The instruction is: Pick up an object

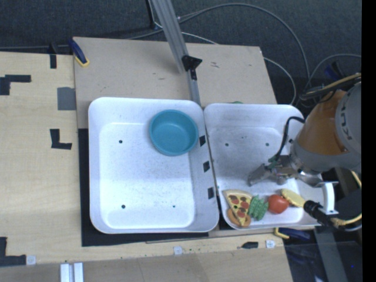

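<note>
My gripper (259, 175) hangs low over the right bin (247, 122), near its front right part, with the orange-banded wrist behind it to the right. Just in front of it, along the bin's front edge, lie a toy pizza slice (237, 207), a green leafy toy (257, 207), a red tomato (277, 204) and a yellow piece (292, 197). The gripper sits above and slightly behind these, and I see nothing held in it. A blue bowl (173, 132) rests in the back right corner of the left bin (117, 157).
A grey metal pole (174, 34) slants down from the top to the gap between the bins. Cables loop over the bench behind the right bin. The arm's body covers the right bin's right wall.
</note>
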Robot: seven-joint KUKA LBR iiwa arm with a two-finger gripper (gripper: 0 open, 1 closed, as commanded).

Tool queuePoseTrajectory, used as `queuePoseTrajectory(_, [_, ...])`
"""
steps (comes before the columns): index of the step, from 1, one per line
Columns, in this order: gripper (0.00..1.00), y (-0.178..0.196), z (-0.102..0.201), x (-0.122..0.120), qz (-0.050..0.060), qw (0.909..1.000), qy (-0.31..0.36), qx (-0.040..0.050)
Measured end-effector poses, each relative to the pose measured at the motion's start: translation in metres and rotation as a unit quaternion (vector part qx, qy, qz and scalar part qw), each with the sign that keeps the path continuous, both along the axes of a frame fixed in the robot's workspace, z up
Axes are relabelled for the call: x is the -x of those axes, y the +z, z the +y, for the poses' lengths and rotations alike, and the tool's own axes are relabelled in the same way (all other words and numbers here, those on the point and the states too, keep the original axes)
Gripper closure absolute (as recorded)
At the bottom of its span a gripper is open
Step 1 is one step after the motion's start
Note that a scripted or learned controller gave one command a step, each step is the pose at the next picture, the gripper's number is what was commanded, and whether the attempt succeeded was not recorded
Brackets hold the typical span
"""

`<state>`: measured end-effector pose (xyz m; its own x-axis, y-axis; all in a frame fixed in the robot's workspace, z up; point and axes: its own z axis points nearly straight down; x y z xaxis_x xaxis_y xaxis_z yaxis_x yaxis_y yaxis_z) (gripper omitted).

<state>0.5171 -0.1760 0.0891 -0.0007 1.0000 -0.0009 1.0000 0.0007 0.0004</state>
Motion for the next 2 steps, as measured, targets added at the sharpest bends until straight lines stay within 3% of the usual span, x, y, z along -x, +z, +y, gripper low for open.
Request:
queuePoseTrajectory(1, [1.00, 0.012, -0.001, -0.001, -0.002, 1.0000, 0.000, 0.0007])
queuePoseTrajectory(2, [1.00, 0.074, -0.001, 0.001, -0.002, 1.0000, 0.000, 0.0001])
